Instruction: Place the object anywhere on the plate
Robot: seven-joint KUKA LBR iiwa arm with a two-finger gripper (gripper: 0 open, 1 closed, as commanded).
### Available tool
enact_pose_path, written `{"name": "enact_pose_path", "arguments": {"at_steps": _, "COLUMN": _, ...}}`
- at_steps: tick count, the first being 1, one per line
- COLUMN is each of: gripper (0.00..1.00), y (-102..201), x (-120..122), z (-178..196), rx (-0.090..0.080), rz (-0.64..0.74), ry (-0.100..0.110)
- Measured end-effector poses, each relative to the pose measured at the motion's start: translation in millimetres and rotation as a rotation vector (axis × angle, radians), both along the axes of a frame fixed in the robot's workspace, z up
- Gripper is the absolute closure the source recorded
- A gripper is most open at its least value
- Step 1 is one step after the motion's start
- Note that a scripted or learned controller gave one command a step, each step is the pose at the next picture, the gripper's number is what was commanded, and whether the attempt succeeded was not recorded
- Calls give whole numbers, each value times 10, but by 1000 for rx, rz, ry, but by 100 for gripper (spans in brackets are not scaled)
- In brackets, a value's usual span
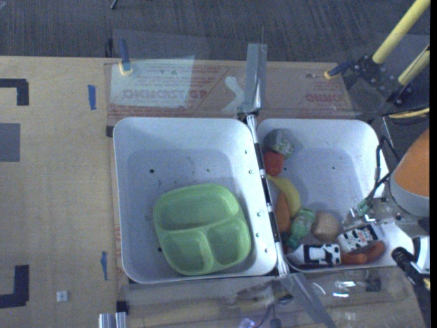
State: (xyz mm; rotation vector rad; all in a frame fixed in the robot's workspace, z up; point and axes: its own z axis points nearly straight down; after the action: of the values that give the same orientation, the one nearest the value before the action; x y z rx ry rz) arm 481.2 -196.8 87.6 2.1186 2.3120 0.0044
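Sitting side by side, the left bin [130,149] holds the green plate [201,228] and the right bin [341,139] holds the toys: banana [288,191], potato [326,225], cow [317,253]. The gripper [365,214] hangs low beside the potato; whether its jaws are apart or together, I cannot tell.

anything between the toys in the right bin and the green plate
Only the two bins' raised walls, meeting between the toy pile and the green plate in the left bin. The plate's compartments look bare.
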Motion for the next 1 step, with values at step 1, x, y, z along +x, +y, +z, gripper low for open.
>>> {"name": "enact_pose_path", "arguments": {"at_steps": 1, "gripper": 100, "y": 728, "x": 11, "z": 8, "rx": 0, "rz": 52, "ry": -3}}
